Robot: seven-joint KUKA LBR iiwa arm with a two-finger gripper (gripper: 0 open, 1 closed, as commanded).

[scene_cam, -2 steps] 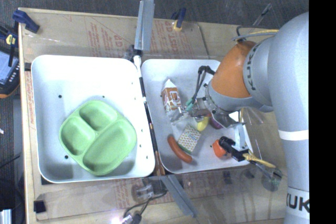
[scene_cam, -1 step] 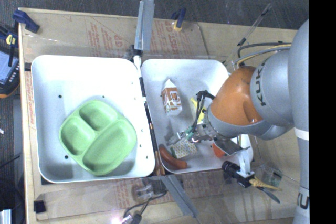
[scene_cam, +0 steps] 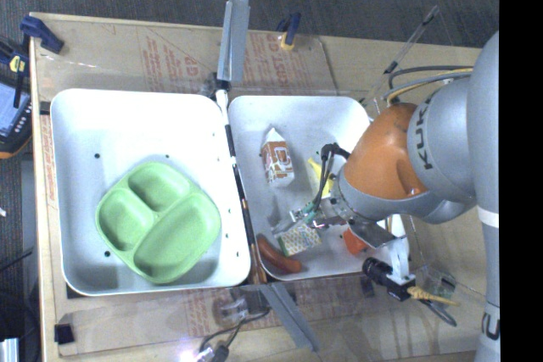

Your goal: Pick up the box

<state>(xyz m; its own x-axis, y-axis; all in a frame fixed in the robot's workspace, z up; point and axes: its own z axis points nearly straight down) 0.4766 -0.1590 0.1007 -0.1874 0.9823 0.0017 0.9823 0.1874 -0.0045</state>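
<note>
A small brown and white carton box (scene_cam: 277,160) lies in the right bin (scene_cam: 254,119), near its middle left. A smaller patterned box (scene_cam: 299,241) lies tilted near that bin's front edge. My gripper (scene_cam: 307,216) hangs low over the right bin, just above the patterned box and a little to the front right of the carton. The grey arm with its orange band (scene_cam: 386,161) hides the bin's right part. I see nothing lifted off the bin floor.
A red-brown sausage shape (scene_cam: 280,257) lies at the right bin's front edge, a yellow item (scene_cam: 316,174) and an orange-red item (scene_cam: 354,241) beside the arm. A green divided plate (scene_cam: 159,220) sits in the left bin (scene_cam: 76,123).
</note>
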